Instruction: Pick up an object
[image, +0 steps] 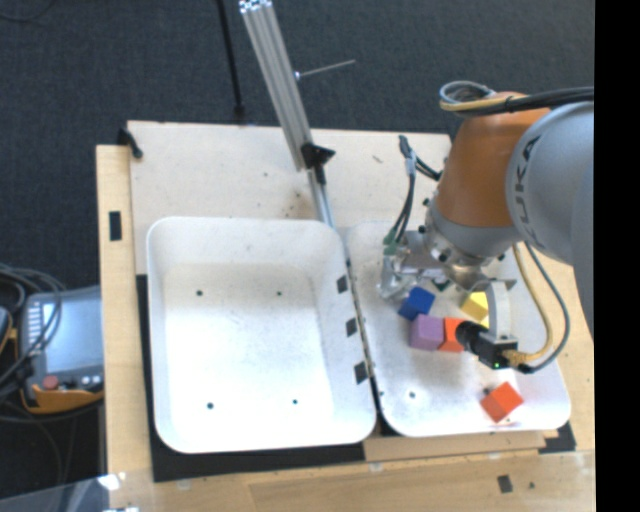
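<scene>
Overhead, two shallow white plastic bins are seen side by side on a pale wooden bench (200, 170): the left bin (250, 330) and the right bin (430, 410). Five small blocks are counted, all in the right bin: one blue cube (417, 303), one purple cube (427, 332), one yellow block (475, 306), one orange-red block (453, 334) partly hidden behind the purple cube, and one orange cube (502, 401) lying apart near the bin's front right corner. The first four are clustered together, touching or nearly so.

The bench is set on dark grey carpet. A slanted aluminium pole (285, 100) is mounted at the back, and a grey screen device (62, 330) with cables is seen at the left edge.

The grey arm with orange band (500, 170) is positioned over the right bin. The two-finger gripper (410, 270) is seen just above the blue cube; whether it is spread or closed cannot be told.
</scene>
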